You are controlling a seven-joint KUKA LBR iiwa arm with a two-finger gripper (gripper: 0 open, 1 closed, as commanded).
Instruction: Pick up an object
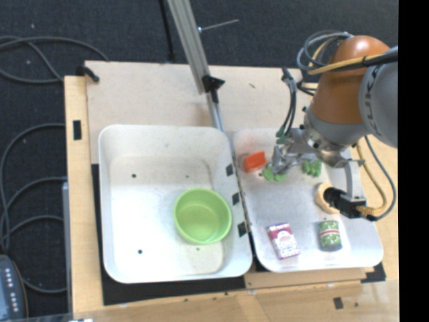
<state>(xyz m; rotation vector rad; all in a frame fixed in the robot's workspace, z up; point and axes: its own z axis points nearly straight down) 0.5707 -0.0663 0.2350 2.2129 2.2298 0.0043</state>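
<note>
My gripper hangs low over the back of the right bin, reaching in from the right. A small green thing lies right at its tip, partly covered by it; whether it sits between the jaws I cannot tell. Just left of it lies an orange block. A second green piece shows on the gripper's right side. Toward the front of the bin lie a red and white packet and a green can.
The left bin holds a light green bowl near its front right. A pale yellow thing lies under the wrist in the right bin. A slanted metal pole rises behind the bins.
</note>
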